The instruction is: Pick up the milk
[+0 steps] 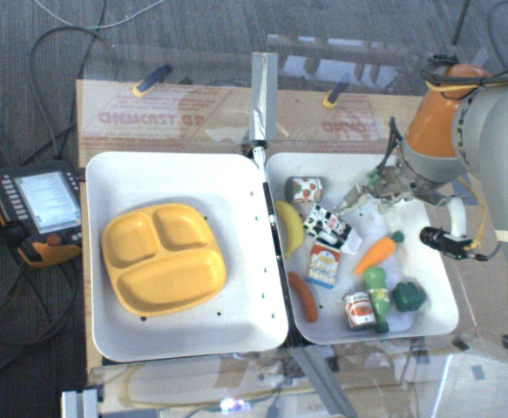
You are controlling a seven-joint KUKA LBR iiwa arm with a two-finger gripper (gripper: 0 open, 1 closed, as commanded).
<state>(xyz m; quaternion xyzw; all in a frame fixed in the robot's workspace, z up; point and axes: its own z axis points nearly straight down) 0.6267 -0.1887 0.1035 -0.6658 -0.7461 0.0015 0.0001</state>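
Observation:
The milk [328, 226] is a small carton with black and white cow patches. It lies tilted in the upper middle of the right bin [441, 320], between a banana [288, 226] and a carrot [375, 252]. My gripper [364, 196] hangs over the bin's upper part, just up and right of the milk and apart from it. It looks open, with nothing between its fingers. The grey arm with its orange band [436, 120] comes in from the right.
Around the milk in the right bin lie a small can [304, 190], a red and white box [323, 265], a sausage [303, 296], a green bottle [378, 299], another can [356, 310] and a green vegetable [409, 296]. The left bin [105, 329] holds a yellow divided plate [162, 258].

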